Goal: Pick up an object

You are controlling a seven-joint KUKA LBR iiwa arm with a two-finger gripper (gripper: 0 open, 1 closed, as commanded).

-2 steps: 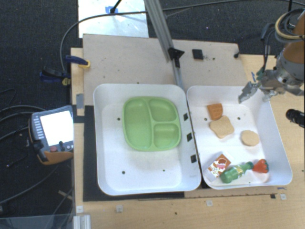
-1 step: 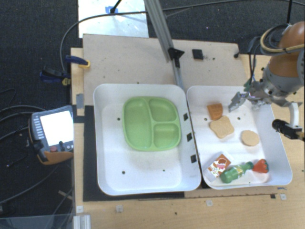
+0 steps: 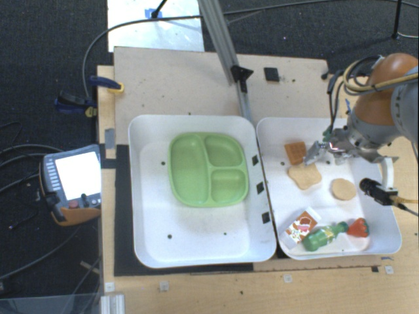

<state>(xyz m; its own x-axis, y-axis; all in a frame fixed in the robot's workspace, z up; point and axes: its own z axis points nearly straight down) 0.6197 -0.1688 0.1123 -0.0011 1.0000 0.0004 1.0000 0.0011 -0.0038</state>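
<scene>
Toast slice [image 3: 305, 176] flat in rt bin [image 3: 393, 244], beside cracker [image 3: 295, 152] | gripper [image 3: 317, 153] low over both, prob lining up pick | grip state: can't tell

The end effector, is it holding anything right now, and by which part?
Nothing visibly held. The end effector hovers beside the orange cracker, above the tan slice.

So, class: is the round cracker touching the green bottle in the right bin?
Apart. The camera view shows bare white bin floor between the round cracker and the green bottle.
</scene>
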